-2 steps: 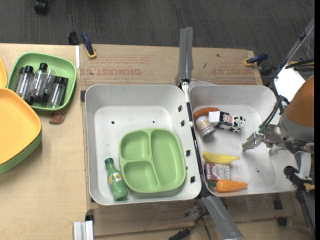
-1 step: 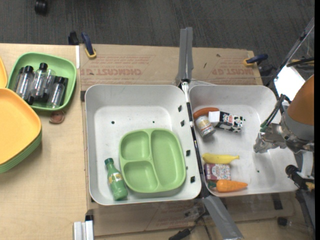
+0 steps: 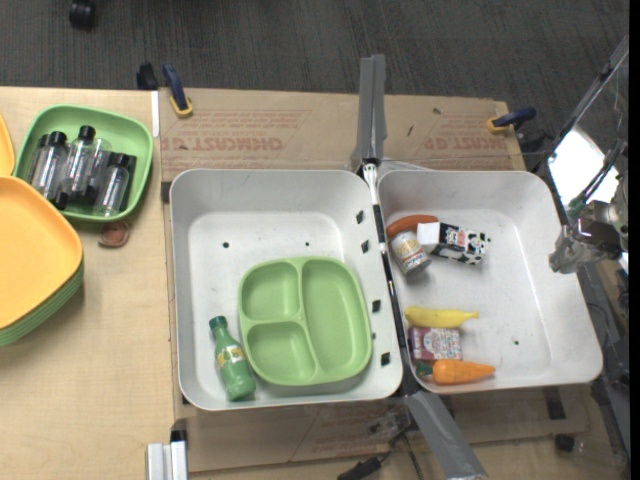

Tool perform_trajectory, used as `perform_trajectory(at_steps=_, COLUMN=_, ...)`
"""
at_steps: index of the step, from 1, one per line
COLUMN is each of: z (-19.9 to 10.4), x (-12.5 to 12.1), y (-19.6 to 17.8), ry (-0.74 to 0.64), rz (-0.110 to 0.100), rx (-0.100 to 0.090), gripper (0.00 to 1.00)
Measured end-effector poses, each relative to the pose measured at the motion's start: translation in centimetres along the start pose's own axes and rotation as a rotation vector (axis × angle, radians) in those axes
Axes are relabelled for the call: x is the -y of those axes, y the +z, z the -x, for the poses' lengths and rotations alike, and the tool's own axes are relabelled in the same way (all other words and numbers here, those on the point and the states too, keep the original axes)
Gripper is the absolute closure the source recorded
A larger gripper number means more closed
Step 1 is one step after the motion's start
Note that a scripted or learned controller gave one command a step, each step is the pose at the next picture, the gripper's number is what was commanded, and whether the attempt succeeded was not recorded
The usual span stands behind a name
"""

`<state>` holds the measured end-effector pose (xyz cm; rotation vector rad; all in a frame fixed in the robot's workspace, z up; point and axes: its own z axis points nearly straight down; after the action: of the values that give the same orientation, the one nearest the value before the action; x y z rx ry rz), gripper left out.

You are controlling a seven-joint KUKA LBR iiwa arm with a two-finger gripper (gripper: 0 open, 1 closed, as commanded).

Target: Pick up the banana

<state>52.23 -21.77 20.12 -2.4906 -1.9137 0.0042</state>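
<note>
The smooth, curved yellow banana (image 3: pixel 441 317) lies low-left in the right white bin (image 3: pixel 530 268) — a glossy orange carrot (image 3: pixel 463 372) at its six o'clock, a ridged green divided tray (image 3: pixel 303 322) at nine — on brown cardboard (image 3: pixel 270 138) over grey carpet (image 3: pixel 300 18).

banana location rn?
In the camera view, the banana lies in the right bin, lower-left area, just above the pink carton and carrot.

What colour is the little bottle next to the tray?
Green bottle, seen in the camera view.
</note>
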Motion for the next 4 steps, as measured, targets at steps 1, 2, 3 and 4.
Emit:
perform_trajectory(at_steps=1, z=0.1, x=1.5, y=-10.0, ry=0.203, rz=0.0, rx=0.001, gripper=1.0)
perform_trajectory(at_steps=2, z=-5.7, x=-0.1, y=-7.0, ry=-0.02, rz=-0.002, rx=0.0, gripper=1.0)
perform_trajectory(at_steps=3, z=-1.7, x=-1.7, y=-11.5, ry=-0.312, rz=0.003, rx=0.001, gripper=1.0)
perform_trajectory(at_steps=4, z=1.0, x=1.7, y=-15.7, ry=-0.458, rz=0.003, rx=0.002, gripper=1.0)
